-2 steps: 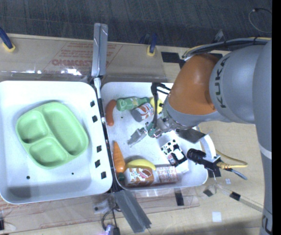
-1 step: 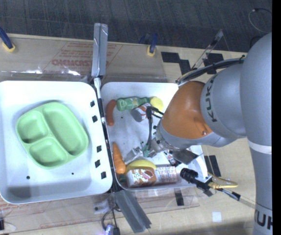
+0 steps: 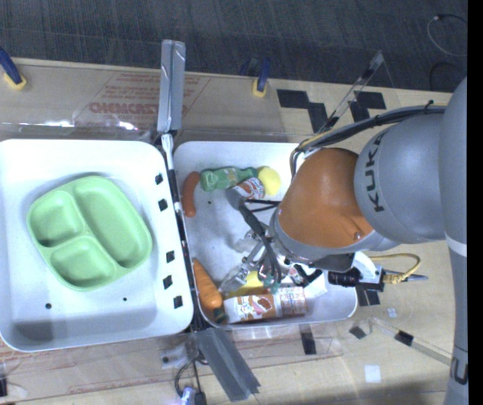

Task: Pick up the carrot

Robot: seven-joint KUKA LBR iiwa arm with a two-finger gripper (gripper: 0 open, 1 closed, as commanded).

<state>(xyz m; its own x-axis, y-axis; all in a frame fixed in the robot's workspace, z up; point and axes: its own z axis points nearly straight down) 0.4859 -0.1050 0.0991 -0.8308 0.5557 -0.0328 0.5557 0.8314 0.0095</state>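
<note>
The grey arm [image 3: 393, 184] reaches over the right bin [image 3: 224, 154], while the left bin [image 3: 5, 251] holds a green divided plate [image 3: 89, 229]. The gripper [image 3: 254, 264] hangs low in the right bin — whether it is clenched or released cannot be told. The carrot [image 3: 206, 286] lies near it, against the bin's left wall, beside a bottle [image 3: 266, 305].

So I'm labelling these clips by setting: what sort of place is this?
Probably a robotics lab bench for pick-and-place trials: a KUKA arm reaches over two white bins clamped to a board, one holding a green divided plate, the other a carrot and toy groceries.
</note>
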